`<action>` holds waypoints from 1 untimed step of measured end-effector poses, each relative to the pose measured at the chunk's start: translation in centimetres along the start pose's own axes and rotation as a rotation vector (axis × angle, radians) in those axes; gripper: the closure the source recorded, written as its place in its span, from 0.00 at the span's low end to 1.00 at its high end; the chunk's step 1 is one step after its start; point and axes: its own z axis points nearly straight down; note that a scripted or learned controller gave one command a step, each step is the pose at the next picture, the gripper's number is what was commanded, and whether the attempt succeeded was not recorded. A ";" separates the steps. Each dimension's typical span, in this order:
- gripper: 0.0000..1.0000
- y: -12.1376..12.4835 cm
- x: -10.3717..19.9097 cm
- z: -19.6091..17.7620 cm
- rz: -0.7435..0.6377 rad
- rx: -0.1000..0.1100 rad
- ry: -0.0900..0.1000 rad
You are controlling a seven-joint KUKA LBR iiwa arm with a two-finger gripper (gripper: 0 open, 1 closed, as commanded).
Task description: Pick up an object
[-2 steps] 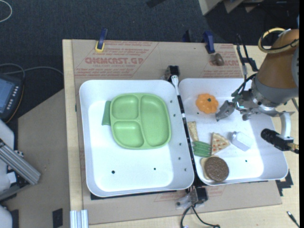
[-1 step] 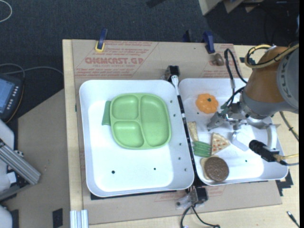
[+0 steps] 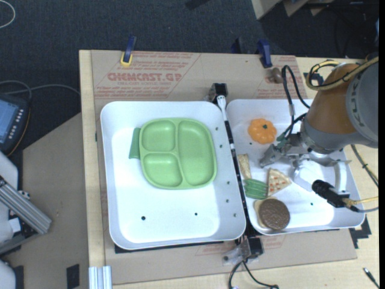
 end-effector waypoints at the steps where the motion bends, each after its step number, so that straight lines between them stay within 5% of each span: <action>1: 1.00 0.1 -0.1 -1.2 0.002 -0.004 -0.001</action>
